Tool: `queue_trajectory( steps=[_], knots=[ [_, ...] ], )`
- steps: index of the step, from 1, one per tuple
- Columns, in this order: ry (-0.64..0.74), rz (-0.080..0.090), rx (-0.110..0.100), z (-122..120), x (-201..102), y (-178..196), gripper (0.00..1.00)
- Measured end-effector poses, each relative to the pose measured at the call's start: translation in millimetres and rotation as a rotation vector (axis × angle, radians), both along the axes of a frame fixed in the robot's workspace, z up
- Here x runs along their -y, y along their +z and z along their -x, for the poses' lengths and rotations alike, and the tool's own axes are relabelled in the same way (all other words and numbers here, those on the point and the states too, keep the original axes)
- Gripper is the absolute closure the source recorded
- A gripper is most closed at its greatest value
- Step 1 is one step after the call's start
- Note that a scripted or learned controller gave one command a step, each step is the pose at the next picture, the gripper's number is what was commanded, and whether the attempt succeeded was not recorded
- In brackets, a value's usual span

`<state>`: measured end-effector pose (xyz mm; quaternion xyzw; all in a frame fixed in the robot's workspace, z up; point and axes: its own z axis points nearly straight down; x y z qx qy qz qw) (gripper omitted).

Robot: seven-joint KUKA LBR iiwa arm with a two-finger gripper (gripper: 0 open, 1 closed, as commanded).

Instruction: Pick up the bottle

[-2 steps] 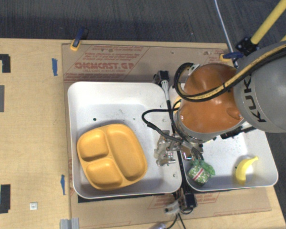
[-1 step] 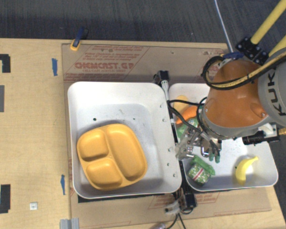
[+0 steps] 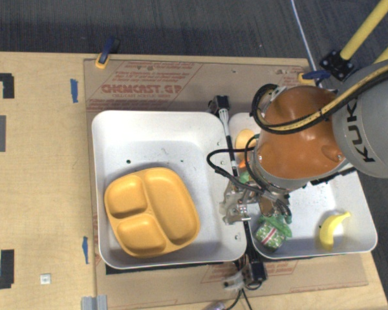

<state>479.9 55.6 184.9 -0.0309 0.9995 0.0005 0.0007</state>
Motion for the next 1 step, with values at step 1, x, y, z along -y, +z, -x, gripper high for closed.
queue_trajectory(
  steps=[1],
  knots=[
    [0.000,0.000,0.000,0.0,0.1,0.0,0.00]
  ],
)
